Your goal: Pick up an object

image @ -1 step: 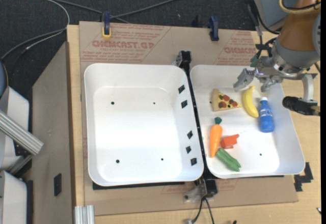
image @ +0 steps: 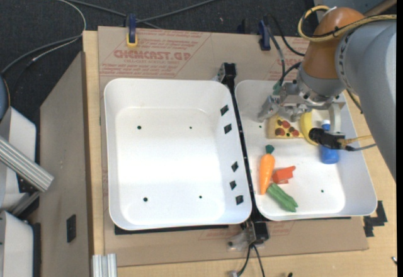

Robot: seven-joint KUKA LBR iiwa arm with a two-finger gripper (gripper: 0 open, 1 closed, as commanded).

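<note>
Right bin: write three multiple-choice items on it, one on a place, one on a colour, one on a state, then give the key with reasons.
1. Where does the carrot lie in the right bin?
A. near the divider between the bins
B. against the far right wall
C. outside the bin on the cardboard

2. What colour is the small block below the banana?
A. red
B. blue
C. green

3. How does the claw stand?
A. raised high over the left bin
B. low over the bin's far end, above the pizza slice
C. parked outside both bins

Key: 1 A, the carrot lies along the bin's left side, close to the divider. 2 B, the block is plainly blue. 3 B, the claw hangs just above the toy pizza slice near the far wall.
</note>
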